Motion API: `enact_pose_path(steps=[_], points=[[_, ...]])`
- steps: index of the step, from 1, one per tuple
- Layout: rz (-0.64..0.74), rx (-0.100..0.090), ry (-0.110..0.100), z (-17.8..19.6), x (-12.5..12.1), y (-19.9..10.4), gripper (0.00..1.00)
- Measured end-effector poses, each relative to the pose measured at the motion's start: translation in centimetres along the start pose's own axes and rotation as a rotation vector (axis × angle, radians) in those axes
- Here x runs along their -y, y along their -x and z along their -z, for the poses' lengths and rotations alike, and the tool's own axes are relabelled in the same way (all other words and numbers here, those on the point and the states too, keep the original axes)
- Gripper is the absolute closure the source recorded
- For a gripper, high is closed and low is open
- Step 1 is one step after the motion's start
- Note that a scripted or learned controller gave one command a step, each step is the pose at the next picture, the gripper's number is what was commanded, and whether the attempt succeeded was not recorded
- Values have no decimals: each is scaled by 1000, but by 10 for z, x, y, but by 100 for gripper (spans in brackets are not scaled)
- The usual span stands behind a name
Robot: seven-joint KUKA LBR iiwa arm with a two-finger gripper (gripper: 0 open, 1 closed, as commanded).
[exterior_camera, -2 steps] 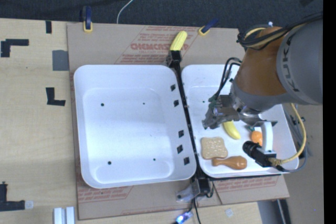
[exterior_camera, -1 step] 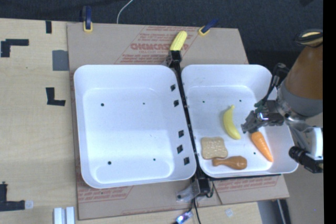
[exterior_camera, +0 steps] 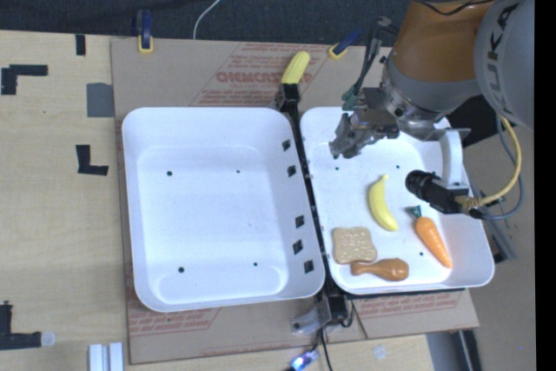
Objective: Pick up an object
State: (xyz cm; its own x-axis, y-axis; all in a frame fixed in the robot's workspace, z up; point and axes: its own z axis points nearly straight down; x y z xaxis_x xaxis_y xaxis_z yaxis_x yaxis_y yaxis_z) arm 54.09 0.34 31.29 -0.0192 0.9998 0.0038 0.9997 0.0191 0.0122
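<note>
**Above the right bin, toys lying toward the near side**

Starting at the left: the left bin offers me nothing to aim at, and the divider between the two bins carries a row of dark clips. Past it sits the right bin, where everything I might pick lies.

My gripper hangs over that bin's far left part, above bare white floor. I cannot tell how its tips are set from this slant (they read as one dark cluster), and I see nothing held between them.

The nearest candidate, I judge, is the banana. It lies toward the bin's near side and a little to the right of me, its long axis running roughly far to near with a slight curve. Closing across its short width looks the sensible approach.

Further toward the near edge lie a toast slice and a drumstick, touching or nearly so. The carrot rests right of the banana, apart from it, just below a black fitting on my arm, which could crowd a reach there.
</note>
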Motion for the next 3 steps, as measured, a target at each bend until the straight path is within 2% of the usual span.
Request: enact_pose_path(steps=[1,2,3], points=[[-13,3,-18,-41,0,-46,100],[-12,3,-16,-43,7,-99,100],[-15,3,-15,-30,28,-109,100]])
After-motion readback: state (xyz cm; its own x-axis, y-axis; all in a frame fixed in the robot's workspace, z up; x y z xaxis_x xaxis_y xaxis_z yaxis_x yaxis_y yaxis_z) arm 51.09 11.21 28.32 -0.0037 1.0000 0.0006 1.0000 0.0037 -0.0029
